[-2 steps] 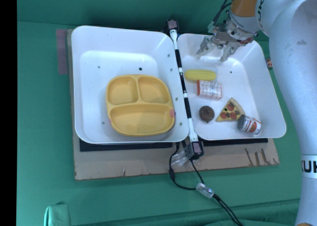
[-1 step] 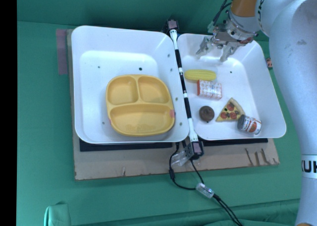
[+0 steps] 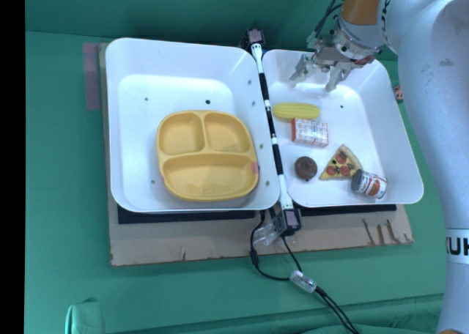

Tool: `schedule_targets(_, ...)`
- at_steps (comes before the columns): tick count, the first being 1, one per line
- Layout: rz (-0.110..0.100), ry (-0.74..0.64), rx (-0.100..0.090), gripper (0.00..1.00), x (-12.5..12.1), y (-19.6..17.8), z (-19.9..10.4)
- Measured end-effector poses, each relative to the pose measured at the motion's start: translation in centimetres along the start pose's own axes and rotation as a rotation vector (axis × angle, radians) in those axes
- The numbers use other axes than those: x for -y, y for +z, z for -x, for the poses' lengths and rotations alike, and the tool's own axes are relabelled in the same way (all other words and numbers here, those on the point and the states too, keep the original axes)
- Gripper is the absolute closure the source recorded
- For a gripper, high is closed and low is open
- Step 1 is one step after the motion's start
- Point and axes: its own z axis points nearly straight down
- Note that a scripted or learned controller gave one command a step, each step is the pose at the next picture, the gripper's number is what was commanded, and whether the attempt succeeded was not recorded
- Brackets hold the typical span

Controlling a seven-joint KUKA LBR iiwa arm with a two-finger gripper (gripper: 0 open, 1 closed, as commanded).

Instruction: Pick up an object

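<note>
Green cloth is covering the bench, and on it a cardboard sheet (image 3: 220, 245) is carrying two shallow white bins side by side. My arm (image 3: 432, 69) is reaching in from the right, and my gripper (image 3: 315, 78) is hanging over the far end of the right bin (image 3: 396, 135) with its fingers spread apart and nothing between them.

Just below my gripper, a yellow ear of corn (image 3: 297, 111) is lying on the bin floor, its long axis running left to right, its narrower end pointing right. Nothing is lying between my fingers and the corn.

Just beside the corn, toward the near side, a small red and white box (image 3: 310, 132) is lying flat. Nearer still, a brown doughnut (image 3: 305, 168), a pizza slice (image 3: 341, 164) with its tip pointing toward the far side, and a can (image 3: 368, 184) on its side are sitting apart from one another.

In the left bin (image 3: 132, 105), a yellow divided plate (image 3: 207, 155) is lying flat.
</note>
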Motion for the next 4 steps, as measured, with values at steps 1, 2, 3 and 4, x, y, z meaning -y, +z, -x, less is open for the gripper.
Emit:
schedule_targets(1, 0.000, 0.000, 0.000, 0.00, 0.0, 0.0, 0.0)
schedule_targets(2, 0.000, -0.007, -0.010, 0.00, 0.0, 0.0, 0.4)
schedule_targets(3, 0.000, -0.002, -0.003, 0.00, 0.0, 0.0, 0.0)
schedule_targets(4, 0.008, 0.000, -0.015, 1.00, -0.3, -1.8, -0.4)
